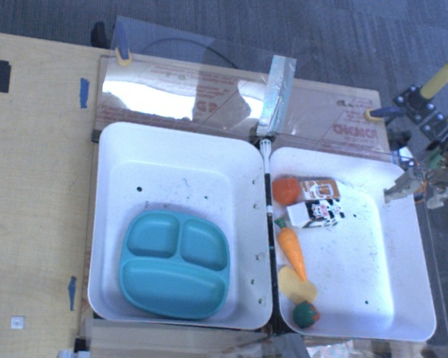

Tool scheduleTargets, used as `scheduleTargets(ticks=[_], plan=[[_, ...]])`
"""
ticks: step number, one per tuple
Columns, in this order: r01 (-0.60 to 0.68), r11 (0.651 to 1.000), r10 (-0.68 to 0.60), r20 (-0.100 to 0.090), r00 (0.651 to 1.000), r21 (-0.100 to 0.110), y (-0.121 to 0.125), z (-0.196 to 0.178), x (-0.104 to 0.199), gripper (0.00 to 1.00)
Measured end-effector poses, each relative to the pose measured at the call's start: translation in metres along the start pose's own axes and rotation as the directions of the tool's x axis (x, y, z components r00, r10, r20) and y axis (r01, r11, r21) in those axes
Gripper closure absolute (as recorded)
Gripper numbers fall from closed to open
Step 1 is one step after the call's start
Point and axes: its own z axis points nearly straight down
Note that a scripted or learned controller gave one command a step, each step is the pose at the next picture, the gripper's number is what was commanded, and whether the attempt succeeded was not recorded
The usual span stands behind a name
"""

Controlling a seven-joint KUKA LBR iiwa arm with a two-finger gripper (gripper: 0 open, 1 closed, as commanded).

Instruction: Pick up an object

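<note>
Looking down at a slant from the camera view, two white bins are sitting side by side on the table (pixel 18 188); the left bin (pixel 121 152) is carrying a teal divided plate (pixel 175 264) lying flat toward its near side, while the right bin (pixel 384 269) is holding every candidate for the pick, all crowding along its left wall, probably because they have been dropped or pushed there; an orange ball (pixel 285 190) is lying at the far end of that row, touching a brown packet (pixel 319 187), with a small black-and-white carton (pixel 316 213) lying just in front of them; nearer the camera a toy carrot (pixel 293 252) is lying pointing down the wall, its tip meeting a yellow piece (pixel 297 288), and a small green-and-red piece (pixel 305 313) is sitting last in the corner; the end effector (pixel 407 186) is hanging at the bin's far right rim, well apart from the objects, and nothing is showing in its grip; whether it is open or closed I cannot tell, since cables and brackets are cluttering that spot; judging by this, the pick is not yet made, and the next move is calling for a reach across the bin toward the left wall, where the tight clustering is likely making a clean grasp harder.
</note>
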Motion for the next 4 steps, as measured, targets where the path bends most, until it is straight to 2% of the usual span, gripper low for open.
scheduleTargets(ticks=[1,2,3,4], plan=[[0.001,1.0,-0.001,0.002,1.0,-0.004,0.001,-0.011,0.0,1.0],[0.043,0.999,-0.042,0.005,0.999,-0.011,-0.005,-0.185,0.01,1.0],[-0.075,0.997,0.075,0.002,0.997,-0.005,0.04,-0.203,0.041,1.0],[-0.179,0.984,0.179,0.002,0.984,-0.004,0.075,-0.202,0.059,1.0]])
